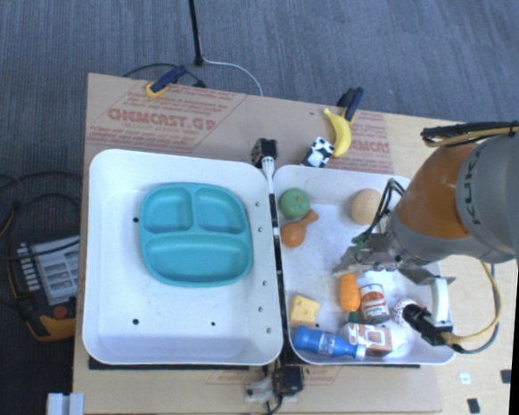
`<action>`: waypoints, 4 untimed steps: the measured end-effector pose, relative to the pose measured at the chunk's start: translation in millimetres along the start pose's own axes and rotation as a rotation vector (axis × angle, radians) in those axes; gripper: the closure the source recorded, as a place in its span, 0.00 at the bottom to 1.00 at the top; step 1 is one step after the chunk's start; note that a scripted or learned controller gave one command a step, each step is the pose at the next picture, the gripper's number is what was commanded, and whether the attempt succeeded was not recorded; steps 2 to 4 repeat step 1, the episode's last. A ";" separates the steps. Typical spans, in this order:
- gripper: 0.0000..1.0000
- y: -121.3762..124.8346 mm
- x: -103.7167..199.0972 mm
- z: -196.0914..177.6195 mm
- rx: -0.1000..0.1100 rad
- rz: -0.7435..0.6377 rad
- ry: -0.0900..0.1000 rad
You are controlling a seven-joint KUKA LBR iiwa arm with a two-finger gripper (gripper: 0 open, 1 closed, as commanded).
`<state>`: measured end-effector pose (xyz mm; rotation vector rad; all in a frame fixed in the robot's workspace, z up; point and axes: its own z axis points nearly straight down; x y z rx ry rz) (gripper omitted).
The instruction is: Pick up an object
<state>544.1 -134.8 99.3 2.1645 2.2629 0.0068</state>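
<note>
Nearest me, a blue bottle is lying along the front wall of the right bin, touching a labelled packet. I am hovering the claw over an orange toy carrot, which sits mid-bin beside a small red-labelled can; I cannot tell how the claw is set, since the wrist is hiding it. I am judging the carrot light, stiff and smooth, so a grip across its narrow middle looks safest. Room is looking tight: the can is crowding its right side, a yellow cheese wedge is lying near on the left, while open floor is showing behind, toward the beige ball.
</note>
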 end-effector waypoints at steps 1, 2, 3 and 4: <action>1.00 -16.4 46.0 -86.5 0.010 -0.014 0.004; 1.00 -16.4 46.0 -86.5 0.010 -0.014 0.004; 1.00 -16.4 46.0 -86.5 0.010 -0.014 0.004; 1.00 -16.4 46.0 -86.5 0.010 -0.014 0.004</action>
